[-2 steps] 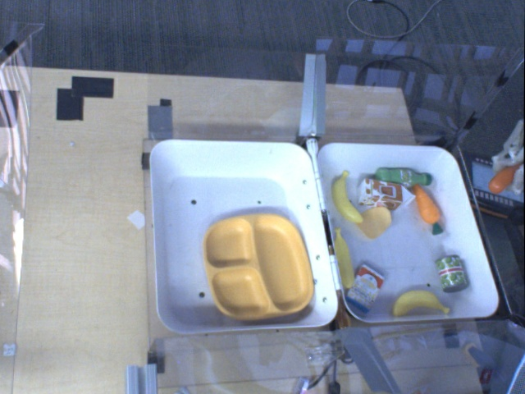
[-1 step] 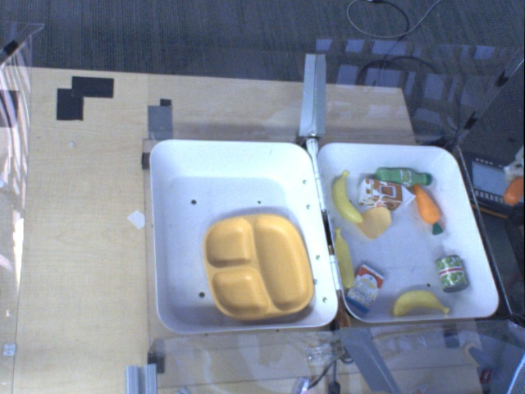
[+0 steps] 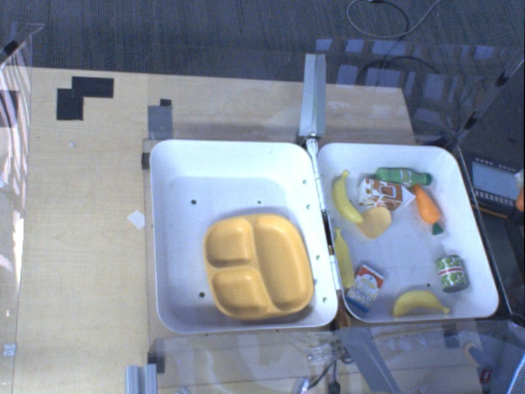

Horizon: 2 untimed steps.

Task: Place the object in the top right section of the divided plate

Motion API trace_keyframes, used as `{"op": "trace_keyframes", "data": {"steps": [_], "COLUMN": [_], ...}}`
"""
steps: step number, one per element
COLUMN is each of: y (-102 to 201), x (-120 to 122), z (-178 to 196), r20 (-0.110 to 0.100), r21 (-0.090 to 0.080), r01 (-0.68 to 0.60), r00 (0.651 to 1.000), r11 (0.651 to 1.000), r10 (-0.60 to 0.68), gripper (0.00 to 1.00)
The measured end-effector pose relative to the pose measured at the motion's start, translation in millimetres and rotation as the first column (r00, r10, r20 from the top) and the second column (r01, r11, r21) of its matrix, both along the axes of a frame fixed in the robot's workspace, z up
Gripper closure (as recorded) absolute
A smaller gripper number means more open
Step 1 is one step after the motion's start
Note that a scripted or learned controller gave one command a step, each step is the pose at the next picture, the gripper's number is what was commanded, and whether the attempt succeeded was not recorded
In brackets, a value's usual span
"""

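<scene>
A yellow divided plate [image 3: 258, 265] lies in the left bin [image 3: 176, 220], toward its front. It has two small sections on its left side and one long section on its right. The loose objects all lie in the right bin [image 3: 467, 245]: a banana [image 3: 344, 199], a green bottle [image 3: 402, 176], a printed carton [image 3: 385, 194], a carrot [image 3: 426, 206], a tan round piece [image 3: 376, 222], a small carton [image 3: 365, 286], a second banana [image 3: 420, 303] and a green can [image 3: 450, 272]. Nothing rests on the plate.
A slim yellow item [image 3: 343, 257] lies along the right bin's left wall. A metal post [image 3: 312, 97] stands behind the seam between the bins. A small orange sliver [image 3: 522, 197] shows at the far right edge. Bare bin floor surrounds the plate.
</scene>
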<state>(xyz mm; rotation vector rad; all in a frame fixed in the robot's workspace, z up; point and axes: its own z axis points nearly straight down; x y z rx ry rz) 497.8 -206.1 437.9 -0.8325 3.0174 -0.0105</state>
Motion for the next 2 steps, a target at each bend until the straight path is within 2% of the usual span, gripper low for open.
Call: {"op": "trace_keyframes", "data": {"steps": [1, 2], "y": [0.6, 1.0], "x": [4.5, 22.7], "z": [0.0, -0.3], "r20": [-0.002, -0.002], "r21": [-0.006, -0.003], "r01": [-0.497, -0.383], "r00": [0.868, 0.924], "r11": [0.868, 0.924], "r10": [0.497, 0.383], "gripper": [1.00, 1.00]}}
